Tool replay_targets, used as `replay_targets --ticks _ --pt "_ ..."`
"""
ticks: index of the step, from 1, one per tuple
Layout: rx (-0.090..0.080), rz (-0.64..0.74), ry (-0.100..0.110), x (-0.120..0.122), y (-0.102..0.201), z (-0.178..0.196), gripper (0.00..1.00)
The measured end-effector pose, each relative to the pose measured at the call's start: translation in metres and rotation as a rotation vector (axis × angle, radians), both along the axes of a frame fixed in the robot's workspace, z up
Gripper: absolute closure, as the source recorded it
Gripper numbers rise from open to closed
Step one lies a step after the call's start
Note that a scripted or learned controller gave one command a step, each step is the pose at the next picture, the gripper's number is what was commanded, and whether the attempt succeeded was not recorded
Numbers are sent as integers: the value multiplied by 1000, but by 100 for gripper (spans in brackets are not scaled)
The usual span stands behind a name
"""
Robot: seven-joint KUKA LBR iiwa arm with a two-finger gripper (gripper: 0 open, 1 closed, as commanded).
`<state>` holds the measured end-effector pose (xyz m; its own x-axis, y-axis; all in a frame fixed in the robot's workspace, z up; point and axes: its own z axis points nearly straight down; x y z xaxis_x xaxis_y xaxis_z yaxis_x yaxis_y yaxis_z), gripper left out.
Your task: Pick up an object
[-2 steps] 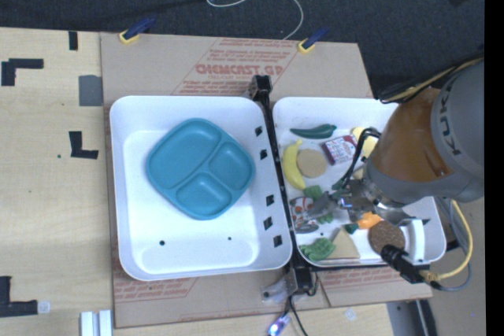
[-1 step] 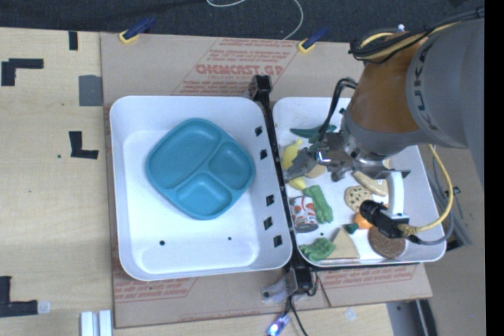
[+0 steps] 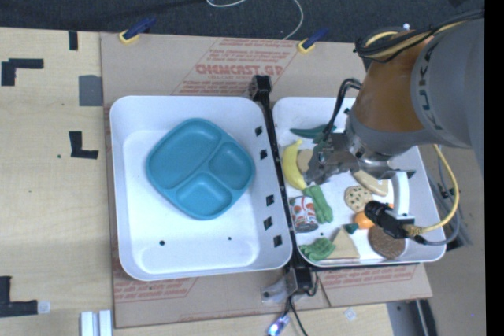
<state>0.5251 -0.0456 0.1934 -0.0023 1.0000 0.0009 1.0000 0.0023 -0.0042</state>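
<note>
The gripper (image 3: 321, 164) hangs low inside the right bin (image 3: 421, 254); whether its fingers are apart or together cannot be told. A banana (image 3: 292, 165) lies just beside it, toward the left bin (image 3: 130, 169), and a green pickle (image 3: 318, 202) lies just below. The left bin holds a blue divided plate (image 3: 200, 168).
</note>
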Motion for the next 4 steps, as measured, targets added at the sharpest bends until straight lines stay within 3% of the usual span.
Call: replay_targets --ticks 1,2,3,4 --pt "-1 -5 2 -44 -12 -10 100" --pt "0 8 -12 79 53 -9 100" --pt "-1 0 0 33 70 -10 100" --pt "3 3 -14 -35 91 127 100"
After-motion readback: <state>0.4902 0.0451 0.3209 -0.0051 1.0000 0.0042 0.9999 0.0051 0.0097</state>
